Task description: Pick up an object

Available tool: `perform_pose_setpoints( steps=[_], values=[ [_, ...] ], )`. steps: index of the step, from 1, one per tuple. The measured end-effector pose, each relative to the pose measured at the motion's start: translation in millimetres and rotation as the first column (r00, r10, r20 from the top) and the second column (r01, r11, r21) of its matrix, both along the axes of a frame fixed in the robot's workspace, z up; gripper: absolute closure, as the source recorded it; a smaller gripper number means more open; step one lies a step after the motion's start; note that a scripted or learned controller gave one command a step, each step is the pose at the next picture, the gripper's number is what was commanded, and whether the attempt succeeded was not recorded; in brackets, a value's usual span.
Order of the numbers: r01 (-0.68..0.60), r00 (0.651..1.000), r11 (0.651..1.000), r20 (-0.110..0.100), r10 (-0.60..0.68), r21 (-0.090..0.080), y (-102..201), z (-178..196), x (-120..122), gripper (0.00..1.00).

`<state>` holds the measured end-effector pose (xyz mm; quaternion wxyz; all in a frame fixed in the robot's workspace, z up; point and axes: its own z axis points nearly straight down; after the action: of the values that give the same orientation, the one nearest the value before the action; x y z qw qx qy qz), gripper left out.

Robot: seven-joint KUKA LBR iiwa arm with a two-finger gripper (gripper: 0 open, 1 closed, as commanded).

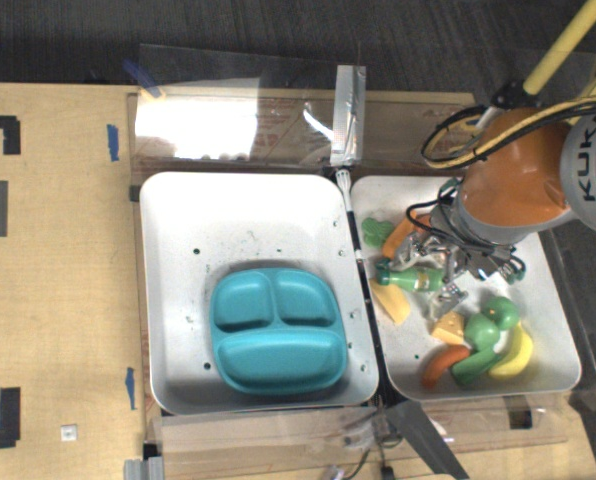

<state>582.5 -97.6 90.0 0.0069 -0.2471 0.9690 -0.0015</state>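
Observation:
The right bin [563, 340] holds several toy foods. A green and yellow piece [403, 279] lies at the left. Behind it are a green item [376, 232] and an orange carrot [399, 236]. Yellow wedges [395, 307] lie near the middle. A green pepper [490, 326], a yellow banana [519, 356] and a red-orange sausage [442, 366] sit at the front. My gripper [440, 268] hangs low in the bin's middle, right beside the green and yellow piece. The orange wrist band [508, 183] covers the bin's back right.
The left bin [248, 213] contains a teal divided tray [276, 330] toward its front. A ridge separates the two bins. Yellow and black cables [458, 133] loop behind the wrist. A clear plastic sheet [238, 118] lies behind the left bin.

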Motion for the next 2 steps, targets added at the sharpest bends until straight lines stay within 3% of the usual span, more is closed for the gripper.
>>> perform_pose_setpoints(
  steps=[1,2],
  values=[
    [0.002,1.0,1.0,0.015,-0.002,0.001,1,13,4,1.0],
    [0.064,0.998,0.998,0.001,-0.064,0.003,68,128,-1,1.0]
  ],
)
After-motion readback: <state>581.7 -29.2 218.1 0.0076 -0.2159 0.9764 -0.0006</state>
